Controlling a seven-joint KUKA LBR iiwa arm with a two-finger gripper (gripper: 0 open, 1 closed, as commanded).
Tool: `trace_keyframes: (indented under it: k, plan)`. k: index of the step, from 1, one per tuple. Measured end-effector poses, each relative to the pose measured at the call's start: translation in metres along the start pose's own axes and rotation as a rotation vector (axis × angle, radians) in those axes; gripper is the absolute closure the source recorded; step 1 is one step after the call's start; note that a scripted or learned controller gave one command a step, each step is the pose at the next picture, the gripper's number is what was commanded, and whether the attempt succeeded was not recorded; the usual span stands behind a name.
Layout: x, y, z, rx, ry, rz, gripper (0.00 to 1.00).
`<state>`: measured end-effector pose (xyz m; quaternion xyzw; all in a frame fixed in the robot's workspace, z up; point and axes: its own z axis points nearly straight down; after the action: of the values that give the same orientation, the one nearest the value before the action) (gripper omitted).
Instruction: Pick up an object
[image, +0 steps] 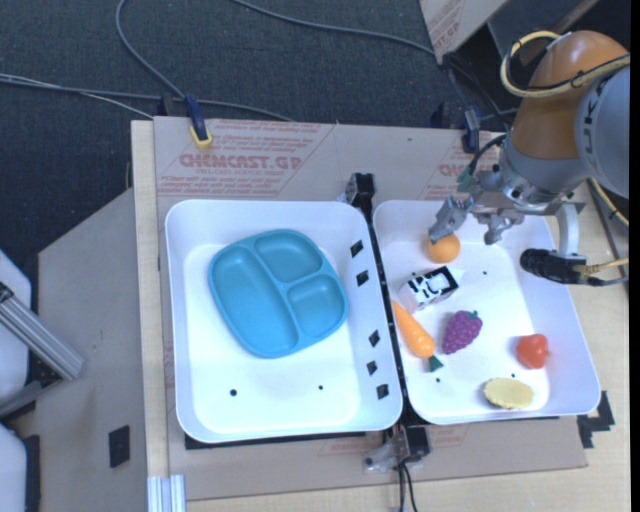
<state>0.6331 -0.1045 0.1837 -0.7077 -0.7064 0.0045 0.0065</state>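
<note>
1. Gripper (470, 222) over the far end of the right bin (560, 395); two fingers spread apart, nothing clamped between them. Left finger (447, 215) tip comes down just above a small orange ball (443, 246); whether it touches the ball is hard to make out. Right finger (497, 228) stands well clear of the ball.
2. Wrist body partly masked by cabling; upper arm cut off at the frame's right edge.
3. Ball sits under the left fingertip, off-centre from the gap between the fingers.
4. Arm (560, 100) reaches in from the right, orange band above the wrist, fingers pointing down and toward the bin.
5. Nearer the camera from the gripper: a black-and-white block (432, 285), then a carrot (412, 329) at the bin's inner wall, purple grapes (461, 330), a red piece (532, 350), a yellow piece (509, 393).
6. Far to the gripper's left, the left bin (200, 400) holds a blue divided plate (278, 290).
</note>
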Motion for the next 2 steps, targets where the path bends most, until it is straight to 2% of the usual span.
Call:
trace_keyframes:
  k: [1, 2]
  plan:
    - [0.000, 0.003, -0.008, -0.014, -0.002, -0.002, 0.00]
    - [0.003, 0.012, 0.039, -0.009, -0.002, -0.004, 0.00]
